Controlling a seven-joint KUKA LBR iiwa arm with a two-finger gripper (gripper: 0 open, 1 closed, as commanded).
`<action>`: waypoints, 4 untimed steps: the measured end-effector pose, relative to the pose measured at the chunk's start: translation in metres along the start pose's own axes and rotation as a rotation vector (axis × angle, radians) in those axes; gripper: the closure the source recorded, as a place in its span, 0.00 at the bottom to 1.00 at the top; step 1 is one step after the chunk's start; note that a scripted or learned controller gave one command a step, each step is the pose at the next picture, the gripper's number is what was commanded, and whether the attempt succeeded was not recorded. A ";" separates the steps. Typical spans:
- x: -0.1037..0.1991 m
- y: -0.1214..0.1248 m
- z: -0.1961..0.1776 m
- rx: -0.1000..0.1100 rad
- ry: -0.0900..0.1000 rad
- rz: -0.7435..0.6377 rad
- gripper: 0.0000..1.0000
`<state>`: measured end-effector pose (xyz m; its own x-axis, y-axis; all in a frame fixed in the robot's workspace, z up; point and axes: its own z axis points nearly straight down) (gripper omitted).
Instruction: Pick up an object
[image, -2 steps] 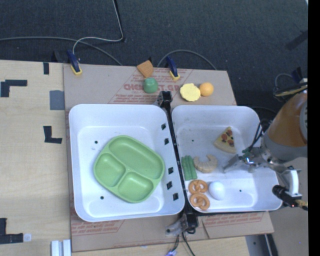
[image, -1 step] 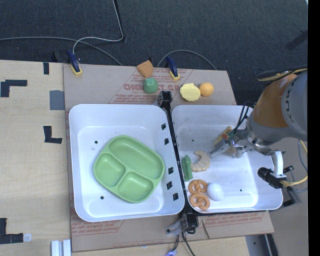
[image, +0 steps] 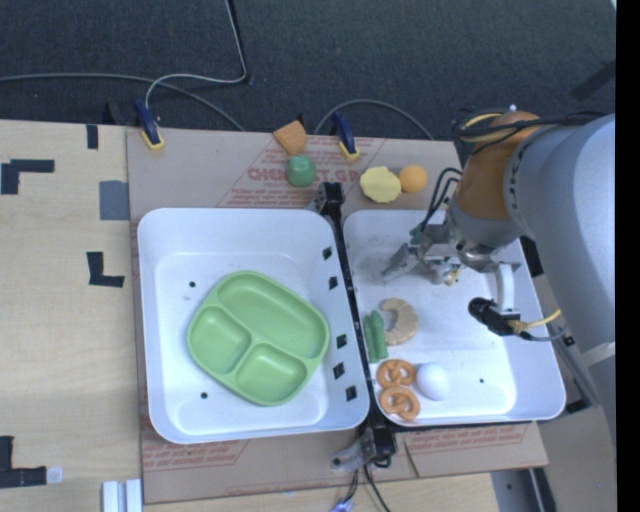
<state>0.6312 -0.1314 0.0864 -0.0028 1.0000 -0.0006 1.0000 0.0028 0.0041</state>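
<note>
A green divided plate (image: 258, 337) is seen in the left bin (image: 160, 300). In the right bin (image: 520, 390), a green pod (image: 375, 336) runs lengthwise along the left wall, beside a biscuit (image: 399, 320), pretzels (image: 397, 388) and an egg (image: 433, 382). The gripper (image: 405, 262) is spread open, grasping nothing.

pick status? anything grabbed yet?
Done: arm is over the right bin, gripper low near its back-left floor. In hand: nothing visible between the fingers, which look spread. Left: the whole pick; the egg, two pretzels, bagel and green piece all lie on the bin floor nearer the front.
</note>
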 end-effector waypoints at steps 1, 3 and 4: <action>0.025 -0.050 0.000 0.001 -0.001 0.002 0.00; 0.024 -0.049 -0.010 0.000 -0.004 0.003 0.00; 0.034 0.038 0.001 0.002 -0.001 0.001 0.00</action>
<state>0.6689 -0.0973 0.0851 -0.0023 1.0000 -0.0013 1.0000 0.0023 0.0024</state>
